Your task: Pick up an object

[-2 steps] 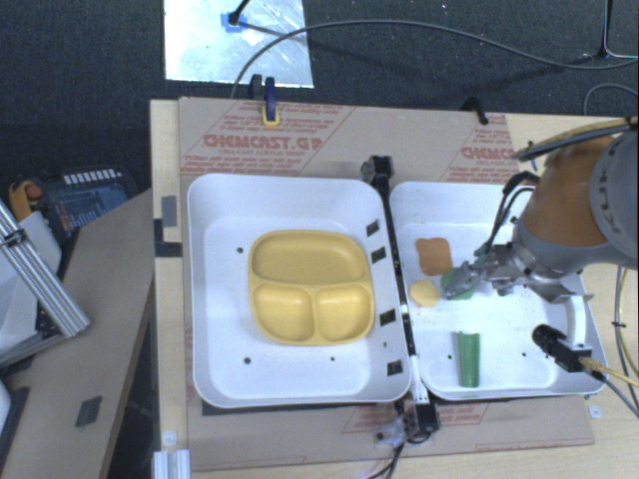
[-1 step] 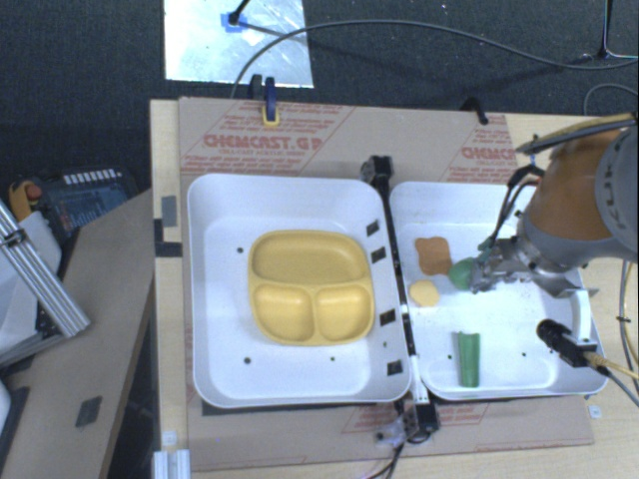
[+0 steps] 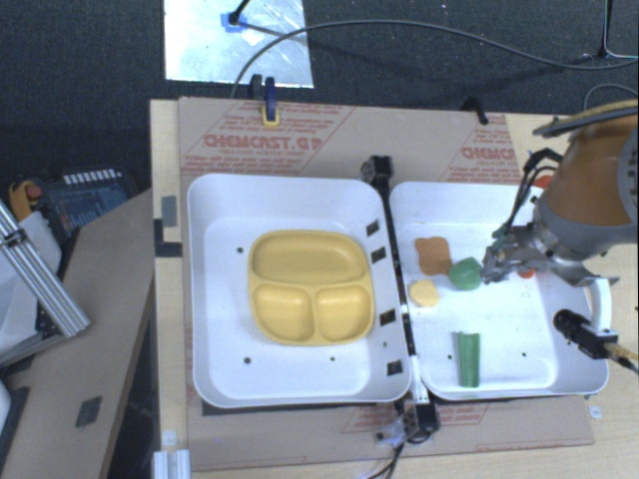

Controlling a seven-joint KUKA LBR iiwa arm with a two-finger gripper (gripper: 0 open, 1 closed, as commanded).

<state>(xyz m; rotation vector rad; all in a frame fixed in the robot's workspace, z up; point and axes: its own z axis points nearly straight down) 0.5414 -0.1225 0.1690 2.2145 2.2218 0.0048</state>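
Objects for picking are lying in the right bin (image 3: 519, 372): a round green piece (image 3: 465, 273), a brown flat piece (image 3: 432, 254) just beside it, a pale yellow piece (image 3: 424, 292) below that, and a green stick-shaped piece (image 3: 468, 358) nearer the front wall. All four are resting on the bin floor, so nothing is being carried and the lift itself is not yet done. The gripper (image 3: 496, 264) is hanging low over the right bin, just to the right of the round green piece, and whether it is touching that piece cannot be told; its state cannot be told either, since the wrist is hiding it. The left bin (image 3: 215, 267) is holding a yellow divided tray (image 3: 308, 285), well apart from the arm. Judging by position, the round green piece is looking like the likely target, with closing and raising left to do.
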